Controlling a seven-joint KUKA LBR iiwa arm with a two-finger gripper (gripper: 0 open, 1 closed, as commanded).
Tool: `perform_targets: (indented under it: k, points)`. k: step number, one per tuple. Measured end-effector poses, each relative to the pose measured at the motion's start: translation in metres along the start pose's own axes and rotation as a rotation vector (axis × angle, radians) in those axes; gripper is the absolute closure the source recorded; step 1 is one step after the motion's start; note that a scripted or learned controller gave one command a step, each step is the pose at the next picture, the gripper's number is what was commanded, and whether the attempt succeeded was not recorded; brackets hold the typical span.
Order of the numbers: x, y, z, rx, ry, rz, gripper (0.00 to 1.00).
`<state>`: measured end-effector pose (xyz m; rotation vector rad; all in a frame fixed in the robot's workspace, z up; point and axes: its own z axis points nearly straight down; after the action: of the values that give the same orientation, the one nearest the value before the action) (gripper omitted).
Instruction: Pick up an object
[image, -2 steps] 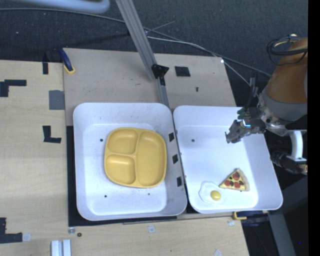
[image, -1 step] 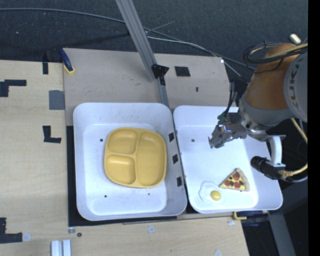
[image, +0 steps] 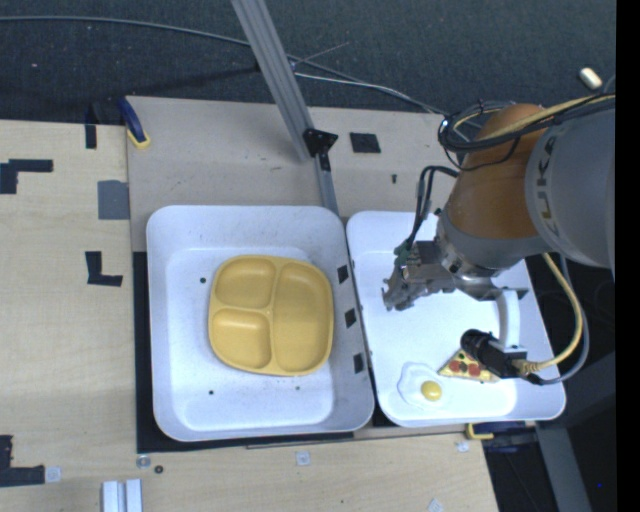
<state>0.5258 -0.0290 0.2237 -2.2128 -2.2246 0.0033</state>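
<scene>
A yellow divided plate (image: 270, 313) lies in the middle of the left bin (image: 175, 250). In the right bin (image: 375, 245), near its front edge, sit a toy fried egg (image: 420, 385) and, just to its right, a toy pizza slice (image: 465, 368). My gripper (image: 400, 287) hangs over the left middle of the right bin, well behind the egg and the pizza slice. Nothing shows in it.
The grey arm with its orange band (image: 500, 190) covers the back right of the right bin. A metal pole (image: 290, 100) rises from behind the gap between the two bins. The wall between the bins runs just left of the gripper.
</scene>
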Motion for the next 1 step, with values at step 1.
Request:
perform_targets:
  k: [1]
  points:
    - [0.0600, -0.0091, -0.0076, -0.002, 0.001, -0.003, 1.00]
